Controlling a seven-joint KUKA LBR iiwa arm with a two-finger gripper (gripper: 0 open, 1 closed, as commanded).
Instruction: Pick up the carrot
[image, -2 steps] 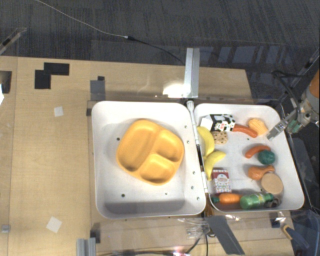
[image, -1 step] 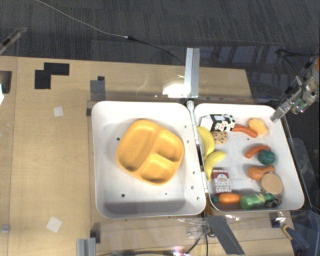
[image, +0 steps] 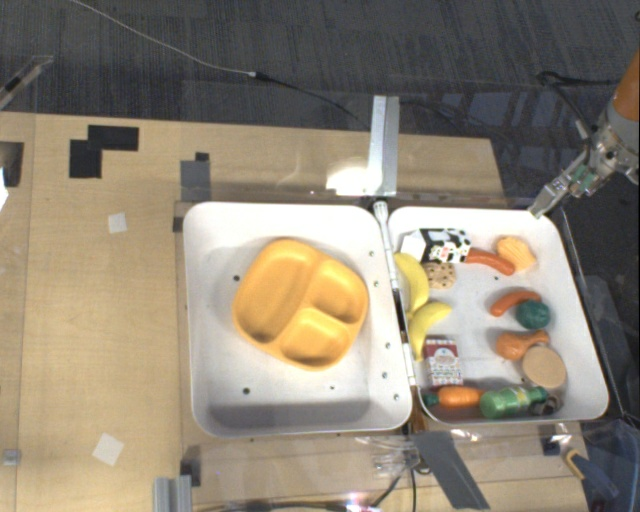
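At the upper right, above the far corner of the right bin (image: 585, 330), the gripper (image: 545, 207) hangs off the grey arm with nothing between its fingers; whether they stand wide or narrow I cannot tell, as they are too small and slanted.

Just below it, the right bin holds a crowd of toy foods. Nearest the gripper lies one yellow-orange ridged piece (image: 516, 251) touching one orange sausage-like piece (image: 488, 261). Beside these sits one black-and-white cow-patterned item (image: 441, 241) with one cookie (image: 438, 276) under it. Two bananas (image: 418, 298) lie along the bin's left wall. One orange-and-green piece (image: 518, 306) sits mid-right, with one small orange gourd shape (image: 512, 344) below it touching one tan round disc (image: 545, 368). One small red-and-white carton (image: 442, 361) stands near the front.

One carrot (image: 457, 397) lies along the front wall, well apart from the gripper, its tip just beside one green bottle (image: 512, 402).

One yellow divided plate (image: 300, 301) rests in the left bin (image: 205, 330), which makes two bins.
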